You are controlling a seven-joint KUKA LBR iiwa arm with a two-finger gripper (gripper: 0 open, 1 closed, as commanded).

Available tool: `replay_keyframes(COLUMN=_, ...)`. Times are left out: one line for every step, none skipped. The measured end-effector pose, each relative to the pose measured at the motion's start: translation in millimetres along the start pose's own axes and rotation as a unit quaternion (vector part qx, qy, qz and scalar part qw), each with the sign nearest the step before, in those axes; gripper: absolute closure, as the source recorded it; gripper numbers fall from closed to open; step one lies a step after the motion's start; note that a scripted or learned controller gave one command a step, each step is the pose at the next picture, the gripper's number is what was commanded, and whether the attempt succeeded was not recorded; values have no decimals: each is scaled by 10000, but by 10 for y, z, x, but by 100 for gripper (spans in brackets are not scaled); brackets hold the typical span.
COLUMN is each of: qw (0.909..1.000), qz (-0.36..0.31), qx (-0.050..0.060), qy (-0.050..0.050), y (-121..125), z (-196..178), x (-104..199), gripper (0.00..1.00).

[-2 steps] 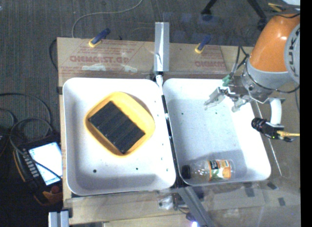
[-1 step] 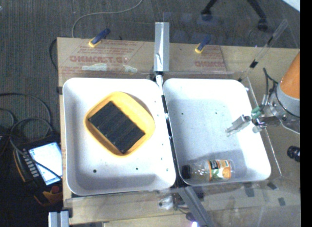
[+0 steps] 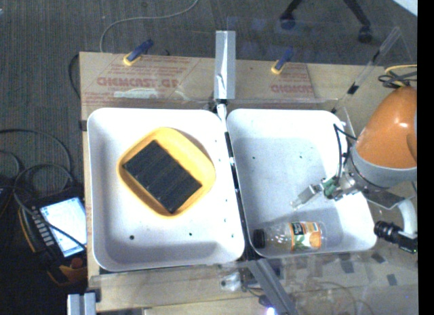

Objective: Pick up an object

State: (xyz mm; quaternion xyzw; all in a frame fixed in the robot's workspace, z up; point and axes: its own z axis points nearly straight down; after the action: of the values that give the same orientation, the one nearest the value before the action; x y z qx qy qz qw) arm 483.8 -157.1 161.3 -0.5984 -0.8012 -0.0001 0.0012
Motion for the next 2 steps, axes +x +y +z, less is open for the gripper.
replay_keyframes(qw=9988, qz=-487, qx=-62, qy=-45, y=57, z=691, x=37, gripper=0)
replay_keyframes(qw=9935, qz=1139, qx=1, qy=-11, y=98, z=415, x=-324, gripper=0)
